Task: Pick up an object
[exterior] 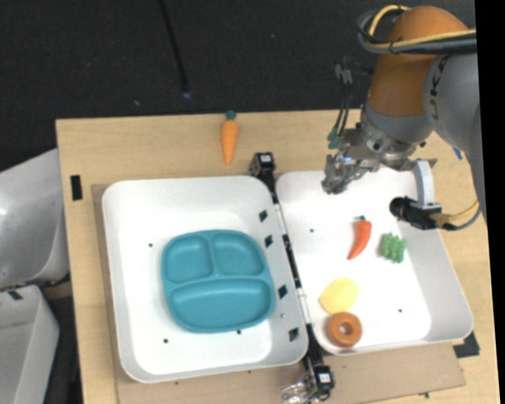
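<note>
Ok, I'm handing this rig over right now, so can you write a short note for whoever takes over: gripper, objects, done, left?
Gripper: hangs over the far-left part of the right bin, nothing visibly held; jaws too unclear to call.
Right bin: red chili pepper, green piece, yellow lemon, brown donut.
Left bin: blue divided plate.
Carrot lies on the bench, beyond the bins.
Done: no pick yet.
Left: descend, grasp one object, lift.
</note>
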